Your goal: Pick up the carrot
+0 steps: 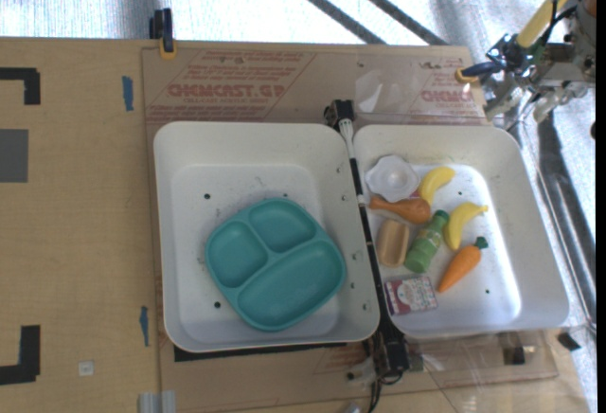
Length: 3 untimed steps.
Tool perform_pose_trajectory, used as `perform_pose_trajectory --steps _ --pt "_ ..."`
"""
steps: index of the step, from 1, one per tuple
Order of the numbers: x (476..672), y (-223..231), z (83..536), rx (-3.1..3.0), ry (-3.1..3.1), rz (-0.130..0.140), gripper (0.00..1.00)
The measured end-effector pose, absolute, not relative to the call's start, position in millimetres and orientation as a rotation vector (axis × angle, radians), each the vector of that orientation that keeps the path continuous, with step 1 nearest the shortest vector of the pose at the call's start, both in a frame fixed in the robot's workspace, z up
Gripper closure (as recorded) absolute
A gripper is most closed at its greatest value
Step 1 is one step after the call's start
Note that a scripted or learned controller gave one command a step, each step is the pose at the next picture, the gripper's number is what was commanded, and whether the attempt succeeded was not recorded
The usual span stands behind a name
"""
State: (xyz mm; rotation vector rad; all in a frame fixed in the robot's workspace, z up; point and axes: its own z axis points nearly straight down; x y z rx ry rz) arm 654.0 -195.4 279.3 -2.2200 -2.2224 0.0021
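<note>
While the carrot (459, 267) lay tilted in the right bin (540, 307), leafy end touching a banana (463, 222), a small red-and-white packet (411, 295) sat nearer the front rim. Beside the carrot stood a green bottle (426, 242). A teal divided plate (275, 261) occupied the left bin (180, 241). Farthest back, the gripper (516, 61) hung beyond the bins; jaw state could not be determined

The carrot (460, 267) and the teal plate (276, 261) look like smooth, slightly glossy plastic, the white bins (180, 241) matt plastic, on brown cardboard (85, 212).
</note>
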Motion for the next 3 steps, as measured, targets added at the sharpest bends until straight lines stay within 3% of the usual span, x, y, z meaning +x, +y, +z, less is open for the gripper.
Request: perform_pose_trajectory --steps 1,2,3 --pt "593.8 -179.1 109.6 -2.199 -2.233 0.008 0.0" --pt "532.7 -179.1 92.0 -2.031 -2.392 0.002 0.0" --pt "498.5 -129.9 89.5 -1.625 -2.706 -0.004 0.0"
